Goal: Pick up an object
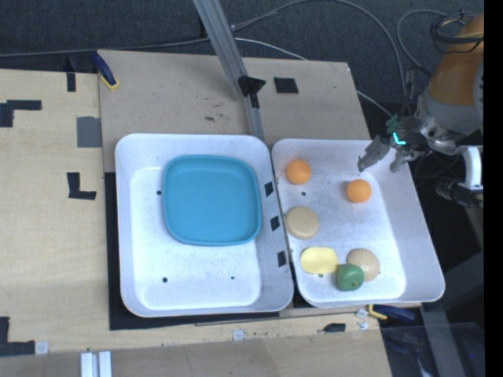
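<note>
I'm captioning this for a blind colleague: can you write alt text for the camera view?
A grey-and-orange robot arm's open gripper hovers at the upper right rim of the right bin, holding nothing. That bin holds two orange balls, a green one and pale pieces; the left bin holds a blue plate.

No readable text, label or number (on anything here)

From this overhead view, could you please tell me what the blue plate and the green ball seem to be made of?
Blue plate: probably plastic, matte; even flat colour, soft rounded corners, no glare. Green ball: likely plastic or rubber toy, slightly glossy; a small highlight on top. Too small to be sure.
</note>
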You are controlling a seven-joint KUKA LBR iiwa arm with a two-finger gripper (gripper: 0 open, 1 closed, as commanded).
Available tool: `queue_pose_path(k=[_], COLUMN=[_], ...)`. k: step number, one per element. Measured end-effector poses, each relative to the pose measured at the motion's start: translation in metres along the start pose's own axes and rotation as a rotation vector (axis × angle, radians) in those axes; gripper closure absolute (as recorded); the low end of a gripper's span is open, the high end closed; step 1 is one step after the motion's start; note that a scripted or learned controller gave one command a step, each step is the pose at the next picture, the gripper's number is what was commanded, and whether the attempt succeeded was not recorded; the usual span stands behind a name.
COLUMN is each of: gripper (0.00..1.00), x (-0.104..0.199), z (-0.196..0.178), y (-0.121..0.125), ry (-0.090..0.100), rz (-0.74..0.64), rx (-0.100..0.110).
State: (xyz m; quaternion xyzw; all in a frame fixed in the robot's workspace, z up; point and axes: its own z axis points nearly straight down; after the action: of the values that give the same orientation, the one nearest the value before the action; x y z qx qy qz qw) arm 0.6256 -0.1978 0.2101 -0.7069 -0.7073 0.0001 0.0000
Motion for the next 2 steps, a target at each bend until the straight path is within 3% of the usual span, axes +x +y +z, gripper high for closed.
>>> queue_pose_path(k=[1,2], gripper=[0.00,0.00], x=[0.000,0.007], z=[0.000,0.047], y=[0.000,0.005], ry=[0.000,0.001], rz=[0.000,0.000], rx=[0.000,0.004])
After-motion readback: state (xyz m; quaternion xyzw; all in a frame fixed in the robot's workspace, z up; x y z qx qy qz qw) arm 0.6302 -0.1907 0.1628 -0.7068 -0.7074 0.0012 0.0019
